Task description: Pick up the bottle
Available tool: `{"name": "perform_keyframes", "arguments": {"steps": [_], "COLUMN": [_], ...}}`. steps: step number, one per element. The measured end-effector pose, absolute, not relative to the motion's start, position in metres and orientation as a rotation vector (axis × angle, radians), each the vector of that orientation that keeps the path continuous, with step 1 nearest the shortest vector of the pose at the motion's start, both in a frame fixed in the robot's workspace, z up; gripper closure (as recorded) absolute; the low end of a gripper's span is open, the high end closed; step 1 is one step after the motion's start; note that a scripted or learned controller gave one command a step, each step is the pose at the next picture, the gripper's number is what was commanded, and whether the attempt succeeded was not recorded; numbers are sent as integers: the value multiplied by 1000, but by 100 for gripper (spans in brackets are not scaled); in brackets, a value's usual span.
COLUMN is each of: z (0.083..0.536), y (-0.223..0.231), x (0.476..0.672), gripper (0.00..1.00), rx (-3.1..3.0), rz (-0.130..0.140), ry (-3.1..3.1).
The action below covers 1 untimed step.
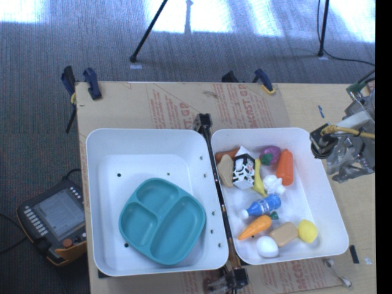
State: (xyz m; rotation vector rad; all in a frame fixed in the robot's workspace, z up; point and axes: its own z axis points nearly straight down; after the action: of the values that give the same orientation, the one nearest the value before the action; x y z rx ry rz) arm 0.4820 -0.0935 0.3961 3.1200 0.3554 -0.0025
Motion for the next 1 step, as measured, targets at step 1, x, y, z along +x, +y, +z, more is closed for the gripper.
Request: {"name": "perform_keyframes", "arguments": {"steps": [1], "z": [405], "y": [-92], "x": [484], "gripper": [100], "rx": [3113], "rz": [-2], "ry": [395]}}
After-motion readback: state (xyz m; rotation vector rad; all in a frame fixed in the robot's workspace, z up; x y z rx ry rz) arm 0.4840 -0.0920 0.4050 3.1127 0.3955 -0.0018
